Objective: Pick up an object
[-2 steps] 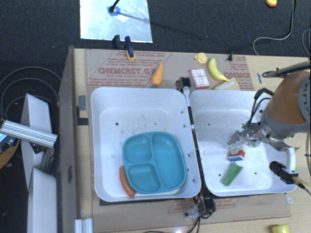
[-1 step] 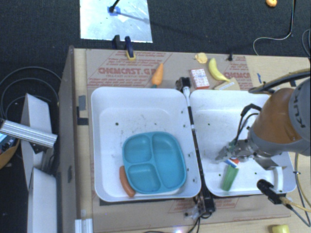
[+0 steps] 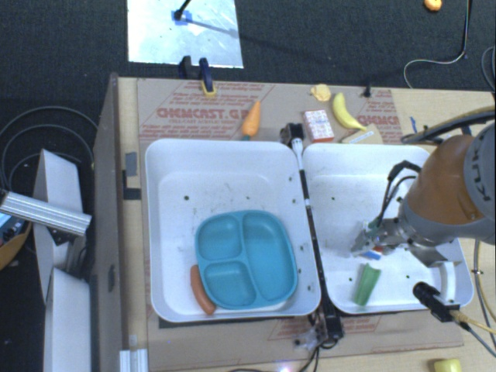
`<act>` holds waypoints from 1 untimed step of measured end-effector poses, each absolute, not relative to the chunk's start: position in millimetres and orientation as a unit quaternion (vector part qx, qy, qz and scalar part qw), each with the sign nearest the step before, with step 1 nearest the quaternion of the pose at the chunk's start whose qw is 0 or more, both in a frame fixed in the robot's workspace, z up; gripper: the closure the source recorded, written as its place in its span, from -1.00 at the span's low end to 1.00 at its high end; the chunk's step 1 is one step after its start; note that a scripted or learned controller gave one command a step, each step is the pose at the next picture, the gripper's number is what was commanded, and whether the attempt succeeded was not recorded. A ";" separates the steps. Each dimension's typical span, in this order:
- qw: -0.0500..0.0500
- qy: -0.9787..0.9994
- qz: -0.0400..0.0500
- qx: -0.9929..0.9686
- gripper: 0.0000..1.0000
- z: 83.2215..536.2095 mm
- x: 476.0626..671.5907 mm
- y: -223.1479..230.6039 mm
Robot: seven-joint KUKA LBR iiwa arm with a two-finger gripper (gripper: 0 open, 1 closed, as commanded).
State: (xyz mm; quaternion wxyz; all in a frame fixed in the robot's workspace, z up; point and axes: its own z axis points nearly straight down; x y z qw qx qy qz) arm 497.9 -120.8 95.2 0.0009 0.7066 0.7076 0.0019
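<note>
**A:** Camera view, status check. We have the arm reaching in from the right, with the gripper low over the right bin, near that bin's middle. Do we hold anything yet?

**B:** We cannot confirm a hold. Something small with a red and blue patch sits right at the gripper, but it is too small and too blurred for us to say what it is or whether it belongs to the tool. Whether the gripper stands wide or narrow we cannot tell from this angle.

**A:** Which candidate objects do we have?

**B:** The green block lies on the floor of the right bin, just on the near side of the gripper and apart from it. In the left bin we have the blue divided plate and, beside its near left edge, the orange sausage-shaped piece. On the desk beyond the bins lie a carrot, a small box and a banana.

**A:** Our progress estimate?

**B:** We judge the approach done and the pick itself open. The green block is the nearest target. Closing on an object, lifting, and verifying that the object rises clear of the bin all remain.
</note>
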 end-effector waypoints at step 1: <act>0.003 0.713 0.006 0.702 1.00 189.7 528.0 -17.9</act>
